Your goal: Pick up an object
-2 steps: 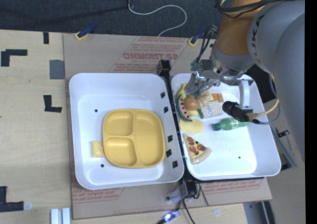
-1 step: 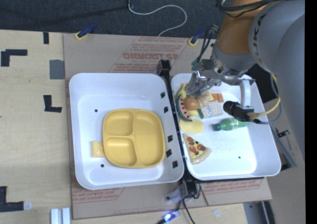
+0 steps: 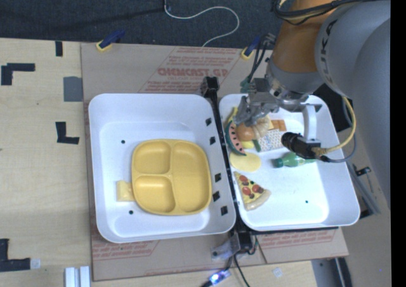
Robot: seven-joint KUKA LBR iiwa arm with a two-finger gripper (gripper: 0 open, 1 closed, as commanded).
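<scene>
Nearest the viewer, the front edge of the desk [image 3: 38,152] shows pale wood with black tape marks, topped by a cardboard sheet [image 3: 184,70] that sits under both bins, probably to protect the surface.

On that sheet, the left bin [image 3: 104,111] holds a yellow divided plate [image 3: 171,174] lying flat near its middle, with a small pale yellow block [image 3: 124,190] tucked against the plate's left edge.

The right bin [image 3: 339,206] sits just beside it, their inner walls touching. Toward its front lies a toy pizza slice [image 3: 252,192]. Behind that are a pale yellow disc [image 3: 247,162] and a small green bottle [image 3: 293,161] on its side. Further back, a cluster of toy food pieces [image 3: 257,133] is heaped against the bin's left wall, a likely target since several graspable things are packed close together there.

The hand [image 3: 250,113] is lowered over this heap, at or just above it. Whether it is spread or pressed together cannot be told, as the wrist hides it. Nothing is visibly lifted.

Farthest back, the grey arm with its orange band [image 3: 304,22] reaches in from the right, and a white cable [image 3: 203,13] trails across dark carpet.
</scene>
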